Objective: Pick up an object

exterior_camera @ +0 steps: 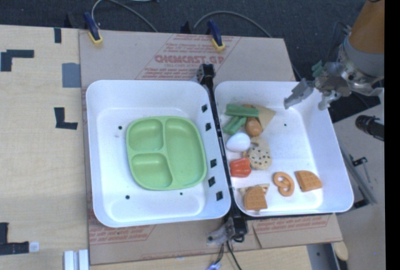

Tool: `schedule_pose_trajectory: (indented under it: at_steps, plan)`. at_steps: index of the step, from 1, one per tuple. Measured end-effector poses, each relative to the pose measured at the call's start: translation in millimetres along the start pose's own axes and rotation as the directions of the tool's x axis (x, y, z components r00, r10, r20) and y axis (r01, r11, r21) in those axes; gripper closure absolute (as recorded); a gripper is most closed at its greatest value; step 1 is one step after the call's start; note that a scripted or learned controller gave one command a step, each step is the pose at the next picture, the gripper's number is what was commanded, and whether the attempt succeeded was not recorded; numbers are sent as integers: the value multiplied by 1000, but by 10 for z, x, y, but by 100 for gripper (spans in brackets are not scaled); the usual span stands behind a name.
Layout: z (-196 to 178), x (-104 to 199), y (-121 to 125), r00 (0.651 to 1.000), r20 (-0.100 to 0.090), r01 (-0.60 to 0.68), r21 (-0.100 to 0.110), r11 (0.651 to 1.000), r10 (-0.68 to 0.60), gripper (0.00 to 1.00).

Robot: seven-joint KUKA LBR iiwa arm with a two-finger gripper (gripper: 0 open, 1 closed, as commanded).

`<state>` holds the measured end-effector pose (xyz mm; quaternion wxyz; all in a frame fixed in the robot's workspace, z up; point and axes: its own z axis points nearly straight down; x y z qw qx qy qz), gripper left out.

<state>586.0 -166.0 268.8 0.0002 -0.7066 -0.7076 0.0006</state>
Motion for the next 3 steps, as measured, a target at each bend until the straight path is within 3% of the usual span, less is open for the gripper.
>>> schedule_pose_trajectory:
  at_steps: [1,2,3]
  plan:
    - [1089,404,336,1000,-2,1,2,1000,-1,0]
    - [1781,677,319,1000,2,-1,-13,1000,1,0]
    - [1678,702,326,1000,-3,1,-13,1000,-1,100]
